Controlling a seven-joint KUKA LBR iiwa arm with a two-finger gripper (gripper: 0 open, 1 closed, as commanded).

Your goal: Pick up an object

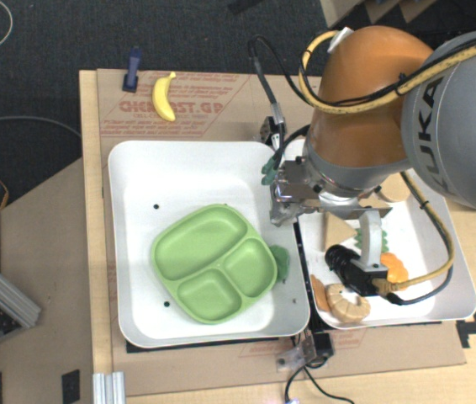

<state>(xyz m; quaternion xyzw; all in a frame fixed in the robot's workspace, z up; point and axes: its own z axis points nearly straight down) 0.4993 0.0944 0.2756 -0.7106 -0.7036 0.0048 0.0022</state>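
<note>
hidden: arm [372, 116] covers most of your right bin [461, 297]; tan round piece [346, 303] partly covered.
gripper [282, 194]: over the bins' shared edge; you cannot tell its state.
green plate [214, 262]: left bin [129, 225], lower left of gripper, apart.

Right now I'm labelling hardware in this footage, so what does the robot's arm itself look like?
The arm is a thick, rounded grey shell with large black letters partly visible. Above the wrist sits a glossy orange band, dome-like from this angle. A yellow cable loops over the orange part beside a black one. Silver metal fittings show below the wrist.
</note>
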